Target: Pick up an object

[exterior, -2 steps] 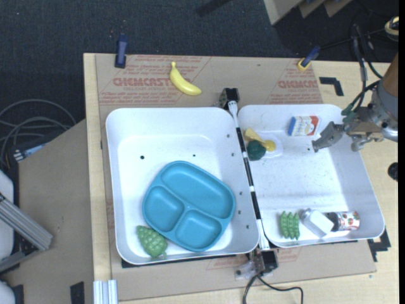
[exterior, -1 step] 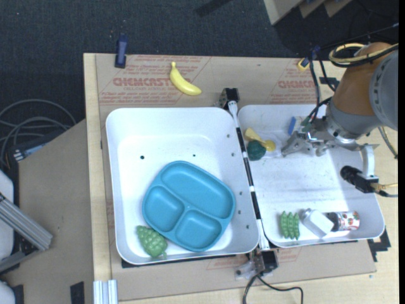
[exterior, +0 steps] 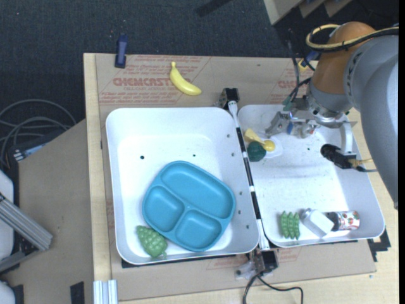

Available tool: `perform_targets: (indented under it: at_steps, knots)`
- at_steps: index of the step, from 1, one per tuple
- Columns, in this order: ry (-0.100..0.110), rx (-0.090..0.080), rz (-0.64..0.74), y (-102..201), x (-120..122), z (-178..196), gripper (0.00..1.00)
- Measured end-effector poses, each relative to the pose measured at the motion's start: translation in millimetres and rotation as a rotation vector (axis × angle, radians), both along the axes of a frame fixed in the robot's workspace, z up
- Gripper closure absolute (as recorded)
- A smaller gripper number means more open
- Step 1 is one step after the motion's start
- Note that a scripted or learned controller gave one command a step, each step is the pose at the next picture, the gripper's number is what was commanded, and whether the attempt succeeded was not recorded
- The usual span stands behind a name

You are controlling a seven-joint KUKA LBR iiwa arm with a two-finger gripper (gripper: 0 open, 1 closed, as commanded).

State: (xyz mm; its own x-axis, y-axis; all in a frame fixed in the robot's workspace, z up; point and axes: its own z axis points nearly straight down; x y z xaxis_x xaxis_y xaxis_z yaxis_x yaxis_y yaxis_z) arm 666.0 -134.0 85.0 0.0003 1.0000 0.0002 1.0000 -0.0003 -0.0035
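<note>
Green is seen first along the near edge: a knobbly green toy (exterior: 152,240) lies in the near left corner of the left bin (exterior: 126,128), touching the rim of a blue divided plate (exterior: 188,204) that rests in that bin's near half. In the near part of the right bin (exterior: 354,192), a small green ridged piece (exterior: 289,225) lies just beside a white and grey object (exterior: 314,222), which touches a small can with red markings (exterior: 347,220). Farther in, against the divider between the bins, a dark green ball (exterior: 255,151) is found touching a yellow piece (exterior: 261,140). The gripper (exterior: 292,120) is seen above the far part of the right bin, just to the right of the yellow piece and the ball, hanging from the grey arm (exterior: 373,75) with its orange band. Nothing can be made out between the jaws, and whether they are spread or pressed together cannot be told. Farthest away, on the cardboard beyond the bins, a yellow banana (exterior: 183,81) lies well apart from a small blue object (exterior: 121,50) at the board's far left edge.
</note>
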Motion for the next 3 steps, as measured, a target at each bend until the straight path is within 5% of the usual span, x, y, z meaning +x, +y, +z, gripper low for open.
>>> perform_targets:
  at_steps: [1, 2, 3]
  knots:
    - [-0.004, -0.002, -0.001, -34.4, -120.9, 0.1, 0.00]
    - [-0.006, 0.001, 0.003, 22.1, -17.1, 0.1, 0.00]
    - [-0.002, 0.000, 0.000, 14.1, -89.0, 26.4, 0.00]
